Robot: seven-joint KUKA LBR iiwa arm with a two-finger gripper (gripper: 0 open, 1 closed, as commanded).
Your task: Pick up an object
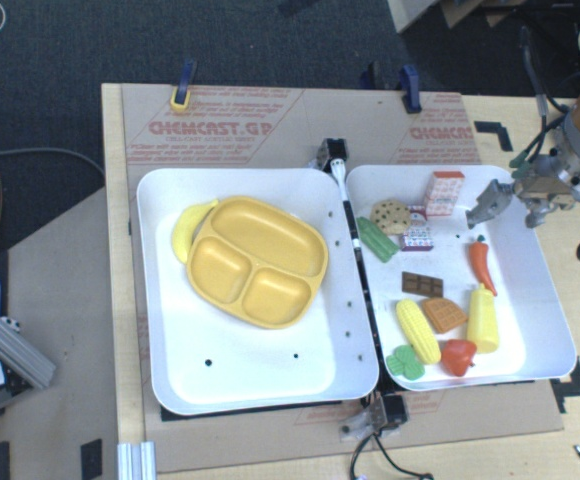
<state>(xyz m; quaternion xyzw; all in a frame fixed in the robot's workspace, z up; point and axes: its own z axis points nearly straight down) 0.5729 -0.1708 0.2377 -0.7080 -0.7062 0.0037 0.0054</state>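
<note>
White bins lie side by side. At the right bin's [560,340] near edge sit one green piece [404,362], one tomato [457,356], one corn cob [417,330] and one yellow bottle [483,318]. Farther back: one carrot [481,262], one cookie [391,214] and one red carton [444,192]. The gripper [511,208] hovers at two o'clock over that bin, fingers spread, holding nothing. This looks like the approach; next it must descend, perhaps onto the carrot. The left bin [160,298] holds one yellow tray [258,260].

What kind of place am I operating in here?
Likely a robotics lab test bench: two white bins clamped onto a board, toy food such as a plastic corn cob, a yellow divided tray, and loose cables on dark carpet.
</note>
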